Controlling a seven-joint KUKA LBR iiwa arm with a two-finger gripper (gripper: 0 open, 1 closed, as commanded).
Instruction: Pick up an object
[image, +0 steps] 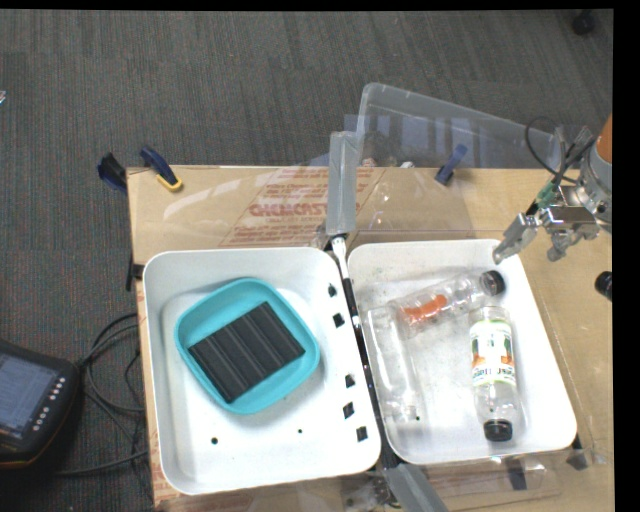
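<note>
Bottle with the green and orange label (492, 370) is my nearest candidate: it lies on its side in the right bin (560, 400), black cap toward the front rim, parallel to and near the right wall. Just left of it a clear plastic tube or sleeve (392, 365) lies flat, and behind both, a second clear bottle with orange contents (438, 305) lies slantwise, its dark cap (492, 283) pointing at the back right corner. I judge that all three rest where they settled, since none is upright. The left bin (170, 440) holds a teal square dish (247, 345) with a dark ribbed insert. Farther back, a clear plastic shield (430, 170) stands behind the bins, limiting approach from the rear. The gripper (545, 228) hangs above the back right corner of the right bin, released, fingers spread, grasping nothing. I judge the open floor between labelled bottle and right wall narrow; descent from above looks less obstructed.
</note>
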